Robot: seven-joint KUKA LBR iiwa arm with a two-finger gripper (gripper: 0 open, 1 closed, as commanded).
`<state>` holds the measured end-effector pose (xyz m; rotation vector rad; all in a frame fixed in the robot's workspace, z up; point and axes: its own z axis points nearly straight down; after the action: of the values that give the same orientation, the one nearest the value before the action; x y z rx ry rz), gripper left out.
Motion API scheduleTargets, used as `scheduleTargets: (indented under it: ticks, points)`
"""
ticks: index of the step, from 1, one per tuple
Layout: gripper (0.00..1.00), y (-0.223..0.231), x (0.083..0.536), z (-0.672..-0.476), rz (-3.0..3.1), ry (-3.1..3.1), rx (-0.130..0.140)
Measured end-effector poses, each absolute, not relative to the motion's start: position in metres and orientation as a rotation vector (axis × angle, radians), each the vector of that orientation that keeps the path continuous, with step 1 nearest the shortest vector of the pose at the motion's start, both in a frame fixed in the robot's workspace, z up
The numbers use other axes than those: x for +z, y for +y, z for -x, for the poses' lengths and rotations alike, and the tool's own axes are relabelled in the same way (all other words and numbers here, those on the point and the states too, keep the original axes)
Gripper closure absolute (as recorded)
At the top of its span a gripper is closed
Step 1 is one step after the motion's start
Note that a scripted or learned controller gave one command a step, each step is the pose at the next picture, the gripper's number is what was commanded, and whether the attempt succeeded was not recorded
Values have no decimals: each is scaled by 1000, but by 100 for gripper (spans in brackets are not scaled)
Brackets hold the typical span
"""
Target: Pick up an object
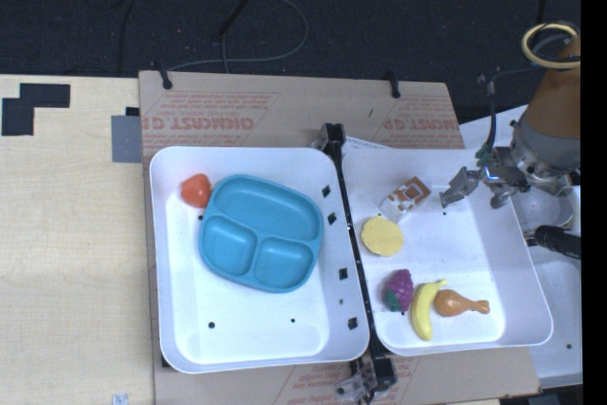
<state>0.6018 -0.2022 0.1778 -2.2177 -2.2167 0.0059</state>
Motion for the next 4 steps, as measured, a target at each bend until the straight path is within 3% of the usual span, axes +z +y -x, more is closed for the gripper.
scheduleTargets:
  ticks: [1, 2, 4]
  points:
    - [0, -192, 124, -602, 2217, -2219, 3]
    - [100, -194, 136, -602, 2221, -2219, 3]
    - [100, -198, 239, -603, 2220, -2223, 0]
